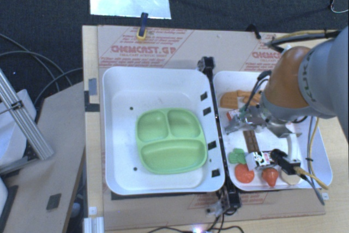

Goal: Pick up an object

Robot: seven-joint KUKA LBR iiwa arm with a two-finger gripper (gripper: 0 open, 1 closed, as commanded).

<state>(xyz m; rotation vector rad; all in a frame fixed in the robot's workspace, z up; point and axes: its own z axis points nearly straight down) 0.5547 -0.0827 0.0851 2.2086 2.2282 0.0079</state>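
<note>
My gripper (238, 123) is low inside the right bin (325, 169), near its left wall, with the grey and orange arm reaching in from the right. Just behind it lies a tan, bread-like piece (233, 99). A brown strip (252, 142) lies just in front of the gripper. Nearer the front of the bin sit a green leafy piece (236, 156), a red tomato-like piece (244, 174), a red strawberry-like piece (270, 176) and a small white and black piece (260, 159). I see nothing lifted by the gripper.
The left bin (117, 117) holds a light green divided plate (172, 140). A black divider with clips (210, 112) runs between the two bins. The arm's bulk covers the back right of the right bin.
</note>
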